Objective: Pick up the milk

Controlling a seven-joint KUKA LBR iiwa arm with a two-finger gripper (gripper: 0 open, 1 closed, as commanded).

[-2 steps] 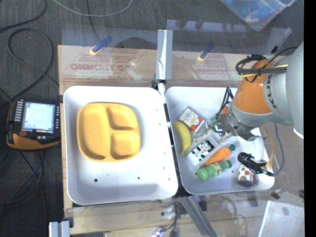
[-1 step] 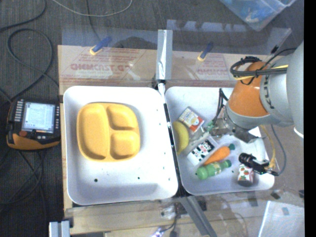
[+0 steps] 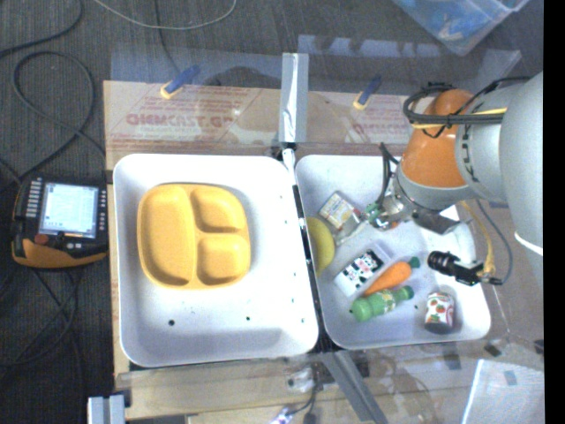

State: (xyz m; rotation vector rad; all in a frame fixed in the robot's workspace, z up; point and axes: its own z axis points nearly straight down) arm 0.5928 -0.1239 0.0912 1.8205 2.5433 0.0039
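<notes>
My claw (image 3: pixel 386 208) hangs at the right bin's top; can't tell its state. Milk (image 3: pixel 362 270) lies just down-left, long axis tilted up-right.

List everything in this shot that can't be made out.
- Gripper: in the camera view the orange wrist and grey arm cover it from above, so the state of its grip is hidden.
- Milk carton: too small and blurred to read its print.
- Small box by the gripper: label illegible, partly hidden by the tool.
- Right bin: its upper right corner lies under the arm.
</notes>
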